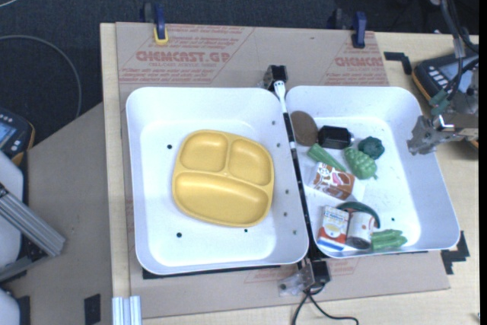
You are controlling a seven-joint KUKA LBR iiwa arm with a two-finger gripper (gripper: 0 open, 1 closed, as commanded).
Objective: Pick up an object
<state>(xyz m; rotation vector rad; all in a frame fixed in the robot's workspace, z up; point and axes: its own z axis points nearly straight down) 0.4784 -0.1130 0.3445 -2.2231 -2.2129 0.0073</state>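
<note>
Bench (228, 61): brown board w/ red print, held by 2 blue clamps (158, 20) at far edge. On it, 2 white bins touching side by side: left bin (144, 164) holds a yellow tray (223, 177); right bin (430, 202) holds small mixed items.

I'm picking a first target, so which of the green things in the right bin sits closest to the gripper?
The dark teal lump near the right bin's far side. It lies closest to the gripper at the bin's right rim; the bumpy light-green piece sits just beyond it, the others farther.
</note>
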